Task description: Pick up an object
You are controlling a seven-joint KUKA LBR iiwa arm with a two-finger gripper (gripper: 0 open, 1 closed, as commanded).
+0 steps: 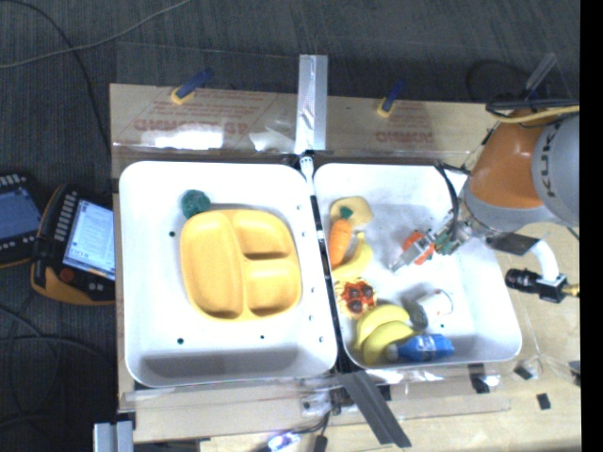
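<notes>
My gripper [415,250] hangs low over the middle of the right bin [490,295], at the end of the grey arm with the orange band [509,172]. A carrot [339,240] lies at the bin's left side beside a pale yellow piece [356,211]. A small red and orange object [357,296] sits below them. At the front lie a banana [382,330], a blue object [422,348] and a grey and white piece [421,308]. The gripper is right of the carrot and above the grey piece, apart from both.
The left bin [151,347] holds a yellow divided tray [240,262] and a small teal object [195,201] at its back left. A handheld controller [75,248] lies on the floor at the left. A metal divider [312,111] stands behind the bins.
</notes>
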